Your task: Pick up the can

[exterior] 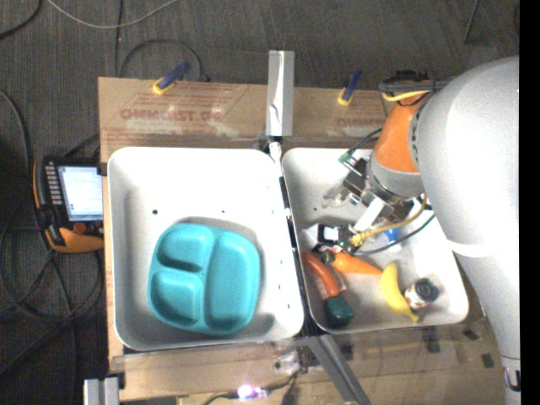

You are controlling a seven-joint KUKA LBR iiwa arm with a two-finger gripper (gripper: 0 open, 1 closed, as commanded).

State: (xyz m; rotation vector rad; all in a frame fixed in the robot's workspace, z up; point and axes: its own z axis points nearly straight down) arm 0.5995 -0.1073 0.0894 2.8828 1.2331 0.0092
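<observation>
The arm (477,184) is mostly one big, smooth, rounded shell in pale grey, almost white. Just past that shell there's an orange band (395,146), then a grey ring. The wrist (364,191) below the band is a clutter of metal bits with yellow and blue cables looping off it.

Light: bright, even, from overhead
Glare: white bins (126,226) and arm casing (472,159) nearly blown out
Shadows: soft, under the teal tray (205,278)
Focus: slightly soft (small objects blur)
</observation>
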